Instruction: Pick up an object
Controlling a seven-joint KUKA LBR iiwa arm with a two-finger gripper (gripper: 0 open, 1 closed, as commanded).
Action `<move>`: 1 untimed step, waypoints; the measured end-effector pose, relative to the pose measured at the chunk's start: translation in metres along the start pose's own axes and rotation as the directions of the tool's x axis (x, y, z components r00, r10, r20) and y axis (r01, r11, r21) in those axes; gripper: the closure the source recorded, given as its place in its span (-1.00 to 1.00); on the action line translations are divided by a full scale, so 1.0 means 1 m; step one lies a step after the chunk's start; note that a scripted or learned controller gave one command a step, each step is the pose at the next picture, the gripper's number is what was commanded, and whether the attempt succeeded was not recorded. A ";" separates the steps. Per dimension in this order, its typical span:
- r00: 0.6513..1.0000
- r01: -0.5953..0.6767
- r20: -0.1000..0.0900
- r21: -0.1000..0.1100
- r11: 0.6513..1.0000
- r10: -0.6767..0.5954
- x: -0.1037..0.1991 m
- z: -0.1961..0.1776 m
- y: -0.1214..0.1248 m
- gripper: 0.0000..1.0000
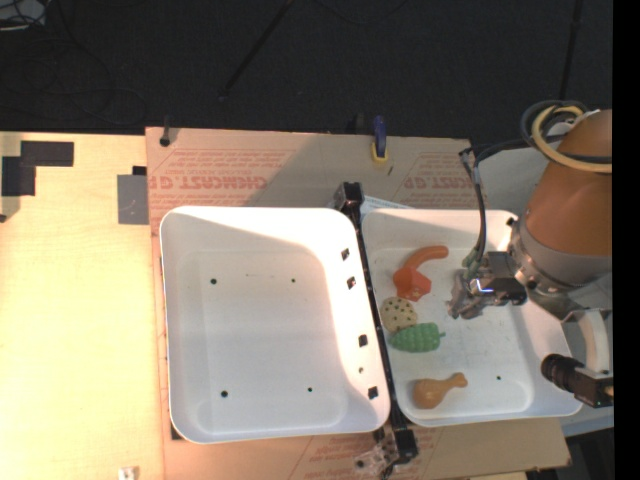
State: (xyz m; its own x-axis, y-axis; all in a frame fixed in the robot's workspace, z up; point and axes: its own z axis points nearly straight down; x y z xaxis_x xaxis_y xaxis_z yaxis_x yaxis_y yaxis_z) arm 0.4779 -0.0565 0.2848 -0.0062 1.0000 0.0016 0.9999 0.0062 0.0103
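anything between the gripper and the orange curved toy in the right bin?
No. In the camera view, only bare white floor of the right bin separates the gripper from the orange curved plastic toy.

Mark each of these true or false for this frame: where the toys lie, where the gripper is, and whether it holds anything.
1. All the toys lie in the right bin. True.
2. The gripper hangs over the left bin. False: it is over the right bin, to the right of the toys.
3. The orange curved toy lies farther from the camera than the green toy. True.
4. The tan drumstick-shaped toy sits between the gripper's fingers. False: it lies on the bin floor near the front edge, apart from the gripper.
5. The spotted beige toy lies next to the green toy. True.
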 end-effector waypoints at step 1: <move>1.000 -0.012 0.002 0.023 1.000 0.012 -0.066 0.103 -0.007 1.00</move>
State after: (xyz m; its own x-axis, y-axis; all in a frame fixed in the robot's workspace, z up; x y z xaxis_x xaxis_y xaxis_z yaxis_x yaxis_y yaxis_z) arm 0.4724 -0.1223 0.1817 0.0062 1.0000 -0.0005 0.9999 -0.0062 -0.0132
